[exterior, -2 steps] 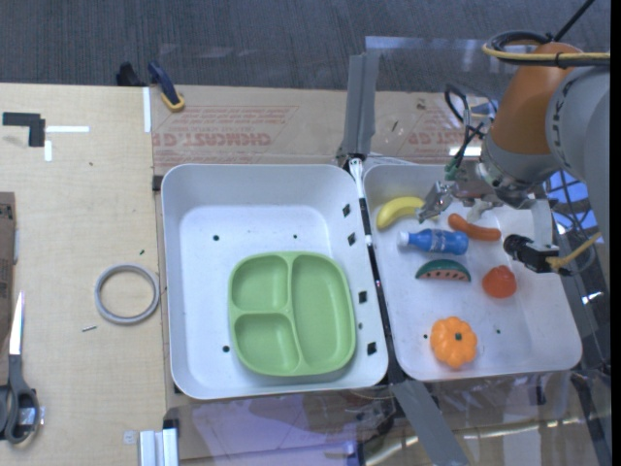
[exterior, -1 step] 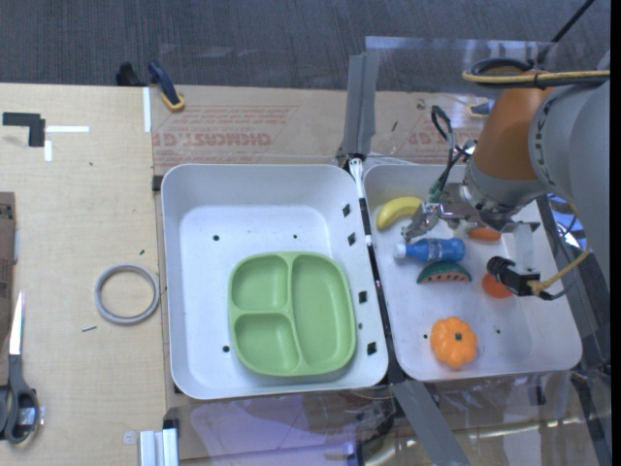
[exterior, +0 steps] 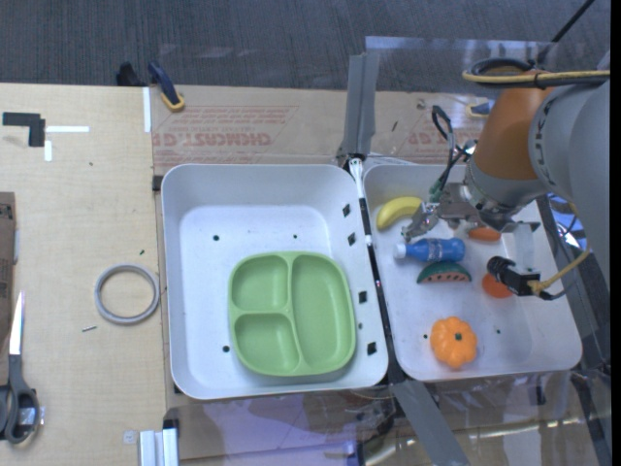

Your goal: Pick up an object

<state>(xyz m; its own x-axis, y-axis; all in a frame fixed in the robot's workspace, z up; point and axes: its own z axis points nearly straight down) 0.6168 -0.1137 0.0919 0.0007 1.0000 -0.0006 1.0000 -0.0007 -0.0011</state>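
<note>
Grey arm (exterior: 582, 144) w/ orange band

green plate (exterior: 291, 314), yellow banana (exterior: 397, 210) — orange pumpkin (exterior: 453, 342)

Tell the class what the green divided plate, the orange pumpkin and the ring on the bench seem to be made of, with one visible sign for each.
Green divided plate: likely moulded plastic; even colour, soft sheen, rounded compartment walls.
Orange pumpkin: probably plastic or rubber toy; smooth, uniform orange ribs.
Ring: possibly a tape roll or a metal hoop; pale grey, thin-walled; the view leaves it open.
</note>
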